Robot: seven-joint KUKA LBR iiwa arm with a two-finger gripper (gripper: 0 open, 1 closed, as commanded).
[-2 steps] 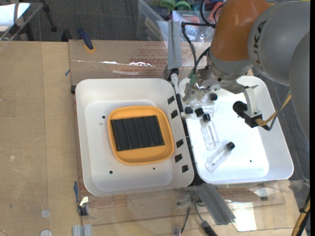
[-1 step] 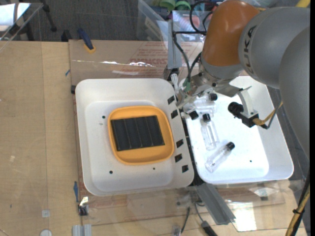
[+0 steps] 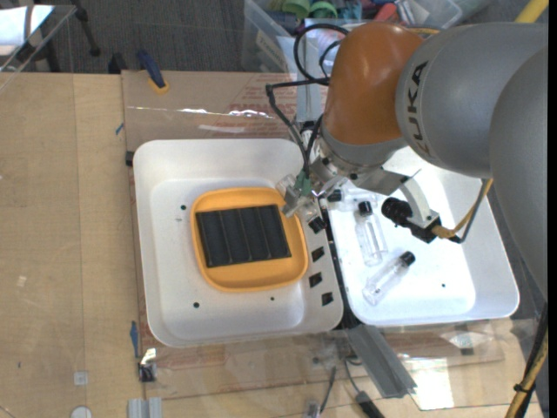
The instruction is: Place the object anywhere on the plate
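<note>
End effector (image 3: 300,192) sits at the orange plate's (image 3: 209,268) upper right corner; grip state cannot be determined. A clear tube (image 3: 386,277) lies right of the plate, well apart from the end effector.

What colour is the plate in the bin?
Orange plate with a black ribbed middle, seen in the camera view.

Arm (image 3: 409,94) blocks plate's (image 3: 252,277) right rim; plate's left side open.
</note>
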